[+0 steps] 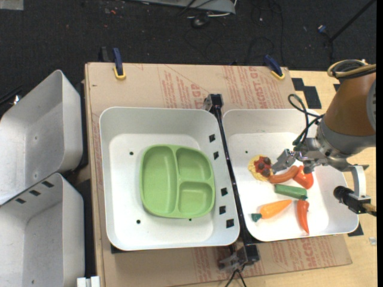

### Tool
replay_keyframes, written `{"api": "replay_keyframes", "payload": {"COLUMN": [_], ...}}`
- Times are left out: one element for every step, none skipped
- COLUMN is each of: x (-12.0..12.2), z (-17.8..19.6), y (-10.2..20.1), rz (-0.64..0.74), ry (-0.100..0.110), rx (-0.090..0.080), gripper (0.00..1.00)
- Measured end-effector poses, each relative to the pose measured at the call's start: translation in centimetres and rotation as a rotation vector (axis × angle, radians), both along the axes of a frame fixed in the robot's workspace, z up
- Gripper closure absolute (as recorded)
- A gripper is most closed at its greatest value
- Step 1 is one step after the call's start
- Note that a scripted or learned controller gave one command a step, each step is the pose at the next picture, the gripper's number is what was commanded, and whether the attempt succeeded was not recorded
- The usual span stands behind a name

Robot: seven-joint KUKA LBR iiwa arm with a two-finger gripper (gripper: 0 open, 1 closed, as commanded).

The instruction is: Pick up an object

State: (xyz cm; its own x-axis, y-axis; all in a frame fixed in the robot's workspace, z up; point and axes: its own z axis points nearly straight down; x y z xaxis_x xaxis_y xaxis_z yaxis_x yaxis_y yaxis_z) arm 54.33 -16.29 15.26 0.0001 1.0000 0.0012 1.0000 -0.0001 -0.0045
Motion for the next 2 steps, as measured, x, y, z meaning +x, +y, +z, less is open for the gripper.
{"api": "replay_keyframes", "payload": {"x": [-0.8,-0.6], "z": [-6.2,-4.8], "y": [0.2,0.2], "rz": [-0.001,-0.002], "ry": [0.002,-0.004], "rx": [0.001,-0.001], "gripper": [0.00,1.00]}}
